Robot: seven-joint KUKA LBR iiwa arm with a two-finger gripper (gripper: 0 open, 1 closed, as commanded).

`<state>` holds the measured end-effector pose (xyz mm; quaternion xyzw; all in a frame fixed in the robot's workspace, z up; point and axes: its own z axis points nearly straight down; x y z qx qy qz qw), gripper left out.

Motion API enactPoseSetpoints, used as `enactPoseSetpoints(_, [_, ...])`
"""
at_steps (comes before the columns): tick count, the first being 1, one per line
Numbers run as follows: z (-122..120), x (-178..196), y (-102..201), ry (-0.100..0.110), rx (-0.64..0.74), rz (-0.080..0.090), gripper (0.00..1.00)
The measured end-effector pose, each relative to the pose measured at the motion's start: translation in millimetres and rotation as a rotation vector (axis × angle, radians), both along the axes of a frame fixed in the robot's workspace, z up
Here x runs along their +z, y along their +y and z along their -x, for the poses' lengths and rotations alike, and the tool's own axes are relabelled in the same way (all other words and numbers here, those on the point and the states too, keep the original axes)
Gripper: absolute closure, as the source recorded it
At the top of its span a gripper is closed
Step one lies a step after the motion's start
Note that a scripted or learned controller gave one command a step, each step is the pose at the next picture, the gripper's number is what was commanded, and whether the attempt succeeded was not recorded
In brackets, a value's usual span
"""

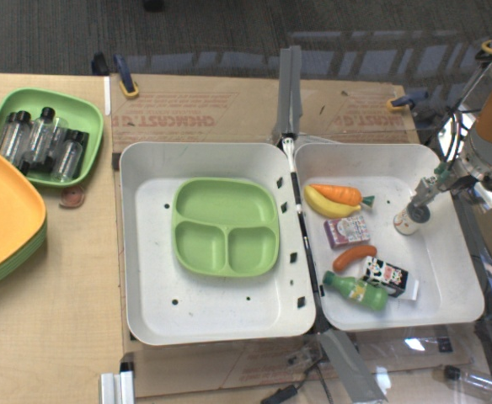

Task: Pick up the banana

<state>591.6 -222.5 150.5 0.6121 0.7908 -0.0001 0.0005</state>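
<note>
The banana (pixel 326 202) lies in the right bin (pixel 465 251), with the carrot (pixel 344 194) on top of it. Your gripper (pixel 416 214) hangs well apart (I cannot tell its grip). You may grab the carrot by mistake, since they touch.

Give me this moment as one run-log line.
task: pick up banana | gripper: above right bin, right of banana | banana: in bin, beside carrot, not grasped
</note>
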Motion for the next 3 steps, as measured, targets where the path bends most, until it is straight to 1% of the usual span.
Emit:
enactPoseSetpoints(1, [-37, -17, 63, 0.000, -0.128, 0.000, 1.00])
enactPoseSetpoints(2, [-66, -41, 49, -0.001, -0.085, 0.002, 1.00])
enactPoseSetpoints(3, [-58, -35, -1, -0.002, -0.051, 0.002, 1.00])
